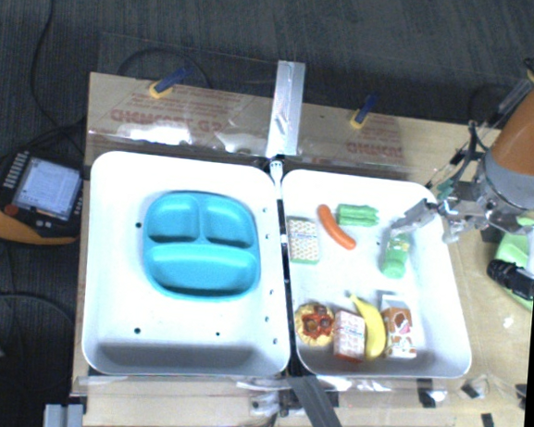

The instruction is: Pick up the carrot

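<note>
The slim orange plastic carrot (336, 226) lies in the right white bin (458, 318), beside a green block (357, 215); the two-finger gripper (413, 217) hovers near, grip state unclear; the approach seems underway; next, centre over it and descend.

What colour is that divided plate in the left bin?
The divided plate is light blue, almost turquoise. The camera view from above the bench shows it plainly against the white bin.

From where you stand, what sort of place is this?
Probably a robot test lab, not a kitchen. A robot arm reaches over two white bins on a bench; one holds toy food like a carrot and banana; cables run across the carpet.
</note>
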You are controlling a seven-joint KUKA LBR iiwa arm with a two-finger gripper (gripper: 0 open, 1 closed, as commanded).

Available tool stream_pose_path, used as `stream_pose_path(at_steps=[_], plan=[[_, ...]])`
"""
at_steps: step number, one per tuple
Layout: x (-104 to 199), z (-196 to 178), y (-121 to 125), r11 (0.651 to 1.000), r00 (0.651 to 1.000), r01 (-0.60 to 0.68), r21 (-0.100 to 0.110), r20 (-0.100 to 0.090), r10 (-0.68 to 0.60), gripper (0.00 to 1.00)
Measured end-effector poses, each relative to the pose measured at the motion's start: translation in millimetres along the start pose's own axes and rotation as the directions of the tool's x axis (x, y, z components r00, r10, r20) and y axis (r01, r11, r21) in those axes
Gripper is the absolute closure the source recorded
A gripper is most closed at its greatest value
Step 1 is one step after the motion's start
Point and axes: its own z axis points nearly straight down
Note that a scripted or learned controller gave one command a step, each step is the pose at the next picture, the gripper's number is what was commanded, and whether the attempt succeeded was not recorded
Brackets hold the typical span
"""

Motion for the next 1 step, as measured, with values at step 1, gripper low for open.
stream_pose_path(at_steps=[1], plan=[[38.5,104.7,-40.7,0.99,0.99,0.141,0.0,-0.001,-0.141,0.0]])
